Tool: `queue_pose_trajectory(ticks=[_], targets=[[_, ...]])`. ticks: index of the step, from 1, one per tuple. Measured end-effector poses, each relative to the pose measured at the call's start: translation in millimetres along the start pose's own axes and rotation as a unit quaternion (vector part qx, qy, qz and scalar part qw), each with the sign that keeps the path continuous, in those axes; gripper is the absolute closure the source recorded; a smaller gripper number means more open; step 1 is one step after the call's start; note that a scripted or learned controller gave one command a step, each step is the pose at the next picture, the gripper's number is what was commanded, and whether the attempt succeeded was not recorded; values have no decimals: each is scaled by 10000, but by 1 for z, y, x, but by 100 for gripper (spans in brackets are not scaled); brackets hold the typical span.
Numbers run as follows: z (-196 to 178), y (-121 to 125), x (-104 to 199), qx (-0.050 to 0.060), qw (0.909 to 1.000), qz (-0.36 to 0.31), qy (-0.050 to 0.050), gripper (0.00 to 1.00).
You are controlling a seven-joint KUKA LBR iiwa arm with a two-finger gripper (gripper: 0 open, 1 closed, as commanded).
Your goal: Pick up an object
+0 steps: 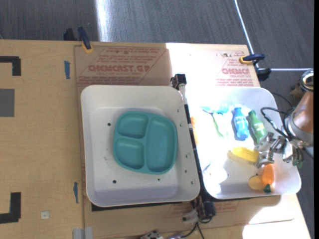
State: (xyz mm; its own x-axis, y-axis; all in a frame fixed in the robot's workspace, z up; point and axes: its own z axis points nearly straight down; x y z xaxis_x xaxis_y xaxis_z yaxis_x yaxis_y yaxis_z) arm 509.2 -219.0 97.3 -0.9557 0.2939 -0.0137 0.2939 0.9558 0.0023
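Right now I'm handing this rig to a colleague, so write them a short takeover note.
Gripper: low in the right bin, over the toys; nothing seen between its fingers.
Things: yellow banana, orange carrot, blue bottle and green bottle lie in the right bin. Teal divided plate sits in the left bin.
Done: nothing lifted.
Left: grasp one object and raise it.

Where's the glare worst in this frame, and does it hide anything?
Camera view: sunlight washes out the right bin, so its floor around the toothbrush is overexposed and pale things there are hard to make out; the left bin with the teal plate is evenly lit; the gripper is small and slightly blurred.
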Motion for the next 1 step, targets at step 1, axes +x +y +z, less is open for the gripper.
queue_pose_trajectory(ticks=[1], targets=[[0,0,0,0,10000,-2,3,0]])
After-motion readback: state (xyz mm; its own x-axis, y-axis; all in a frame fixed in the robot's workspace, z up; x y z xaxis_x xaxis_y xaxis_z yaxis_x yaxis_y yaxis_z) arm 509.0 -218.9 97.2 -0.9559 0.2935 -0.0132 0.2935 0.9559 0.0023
